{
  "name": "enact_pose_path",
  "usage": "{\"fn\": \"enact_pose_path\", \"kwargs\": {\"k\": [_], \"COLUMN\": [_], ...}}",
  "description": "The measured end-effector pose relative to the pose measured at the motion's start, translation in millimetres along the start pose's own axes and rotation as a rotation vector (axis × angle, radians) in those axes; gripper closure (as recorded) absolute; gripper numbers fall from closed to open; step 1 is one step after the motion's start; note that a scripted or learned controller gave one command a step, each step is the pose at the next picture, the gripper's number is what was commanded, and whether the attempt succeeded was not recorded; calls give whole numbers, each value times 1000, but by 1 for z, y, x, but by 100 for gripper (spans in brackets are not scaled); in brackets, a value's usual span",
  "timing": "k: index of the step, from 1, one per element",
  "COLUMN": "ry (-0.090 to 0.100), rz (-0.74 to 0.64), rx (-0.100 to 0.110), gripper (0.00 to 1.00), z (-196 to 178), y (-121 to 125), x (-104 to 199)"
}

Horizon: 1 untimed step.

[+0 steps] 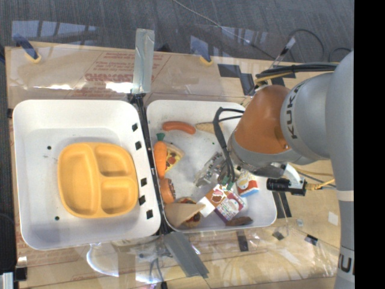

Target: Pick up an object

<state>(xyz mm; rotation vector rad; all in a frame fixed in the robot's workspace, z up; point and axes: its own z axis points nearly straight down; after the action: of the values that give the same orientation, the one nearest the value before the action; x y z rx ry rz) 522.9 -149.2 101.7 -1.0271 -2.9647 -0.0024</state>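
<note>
Arm point(289, 125) sits low over the right bin point(180, 110), gripper point(215, 168) among the toys, can't tell its state, so nothing looks picked yet.

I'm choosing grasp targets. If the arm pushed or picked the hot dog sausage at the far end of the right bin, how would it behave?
The sausage looks round and elongated, so a sideways push would probably roll it across the right bin. Its surface looks glossy, so it may slip from a loose grip. It seems like a light plastic toy, likely stiff; it lies apart from the carrot, giving room.
</note>
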Motion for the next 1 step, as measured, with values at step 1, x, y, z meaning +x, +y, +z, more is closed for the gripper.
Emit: {"fn": "enact_pose_path", "kwargs": {"k": [1], "ry": [-16], "rz": [185], "rx": [-9], "gripper": [100], "z": [7], "y": [15], "x": [64]}}
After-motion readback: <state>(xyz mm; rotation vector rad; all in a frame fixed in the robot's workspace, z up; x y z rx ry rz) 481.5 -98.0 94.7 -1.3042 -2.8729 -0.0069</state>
